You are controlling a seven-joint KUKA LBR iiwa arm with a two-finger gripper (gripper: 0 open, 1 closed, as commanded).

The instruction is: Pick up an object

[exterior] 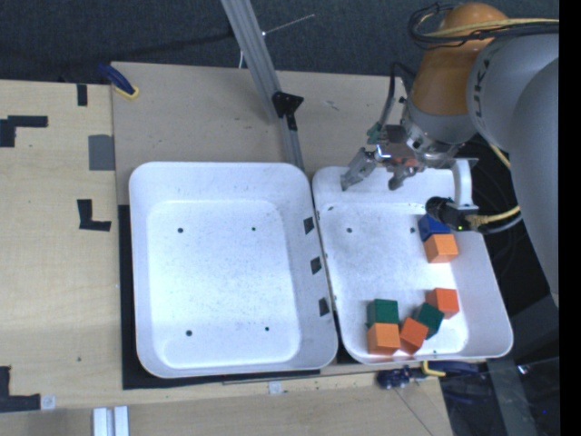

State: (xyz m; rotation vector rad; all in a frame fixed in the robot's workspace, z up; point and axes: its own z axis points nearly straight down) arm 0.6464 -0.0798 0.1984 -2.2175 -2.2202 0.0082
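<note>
Pincer (373, 176) hovering over the right bin's (363, 271) far rim, fingers spread wide, holding nothing. Blocks (406, 325) clustered at the near end, orange block (441, 248) alone by the right wall: probably light, rigid, flat-sided, best pinched across opposite faces. Smooth white floor, plenty of room there; left bin (218, 271) on the counter (54, 271).

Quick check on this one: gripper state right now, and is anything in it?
Gripper: open, fingers spread, nothing between them; it hangs over the far rim of the right bin, away from the blocks.
</note>
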